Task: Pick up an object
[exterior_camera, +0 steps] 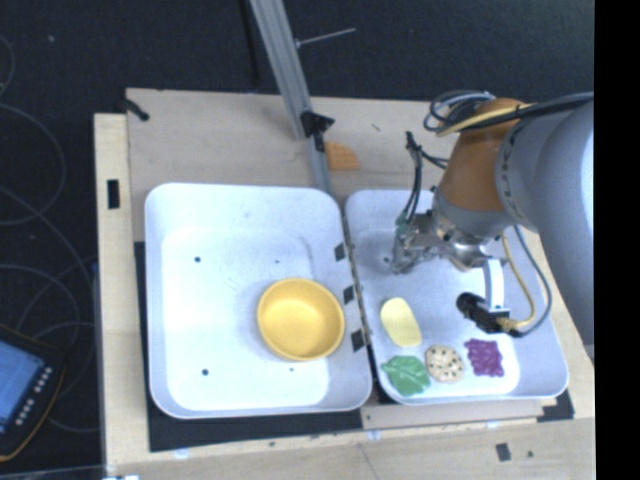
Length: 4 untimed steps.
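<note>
In the right bin [530,368], several small items lie along the near side: a pale yellow oval piece [400,321], a green leafy piece [405,373], a round speckled cookie [443,363] and a purple grape bunch [485,356]. A yellow bowl [299,318] sits in the left bin [190,268], near its right wall. My gripper [403,255] hangs low over the upper left part of the right bin, above and behind the yellow oval piece. No object shows under it.
A slanted metal pole [285,68] crosses the bench [220,138] from the top to the gap between the bins. A small orange piece [341,157] lies on the bench behind the bins. A black fitting [480,313] with cables hangs from the arm over the right bin.
</note>
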Tool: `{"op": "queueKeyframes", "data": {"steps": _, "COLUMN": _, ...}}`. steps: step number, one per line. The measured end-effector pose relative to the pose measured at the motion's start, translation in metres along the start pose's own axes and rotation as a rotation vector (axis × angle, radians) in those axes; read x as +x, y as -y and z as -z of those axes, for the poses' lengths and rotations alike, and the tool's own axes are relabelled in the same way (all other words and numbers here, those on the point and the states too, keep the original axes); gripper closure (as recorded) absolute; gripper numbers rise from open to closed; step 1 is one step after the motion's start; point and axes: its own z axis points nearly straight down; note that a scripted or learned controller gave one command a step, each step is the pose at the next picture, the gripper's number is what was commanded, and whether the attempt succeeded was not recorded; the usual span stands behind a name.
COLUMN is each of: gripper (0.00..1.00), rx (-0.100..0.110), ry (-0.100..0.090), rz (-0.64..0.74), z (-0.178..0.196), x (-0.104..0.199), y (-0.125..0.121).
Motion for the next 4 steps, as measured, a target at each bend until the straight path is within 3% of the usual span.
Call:
{"op": "queueKeyframes", "data": {"steps": 3, "gripper": 1.00, "rx": -0.005, "ry": 0.000, "rz": 0.011, "z": 0.145, "x": -0.008, "y": -0.012}}
{"op": "queueKeyframes", "data": {"steps": 4, "gripper": 1.00, "rx": 0.001, "ry": -0.001, "rz": 0.015, "z": 0.136, "x": 0.045, "y": -0.027}}
